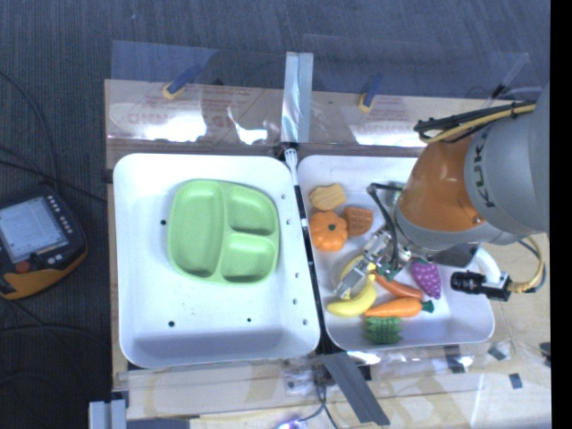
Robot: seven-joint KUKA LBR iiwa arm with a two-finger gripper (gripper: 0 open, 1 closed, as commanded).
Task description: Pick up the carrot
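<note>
Under the arm [465,195], the carrot [394,308] lies partly hidden.

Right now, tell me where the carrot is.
The carrot lies in the right bin, near its front edge, between the banana on its left and the purple grapes up to its right, with the green broccoli just below it.

Dark grey carpet [54,79] around wooden bench [121,96]

Robotics lab, taped bench [214,114], control pendant [37,232] on carpet, loose cables [18,123]
</note>
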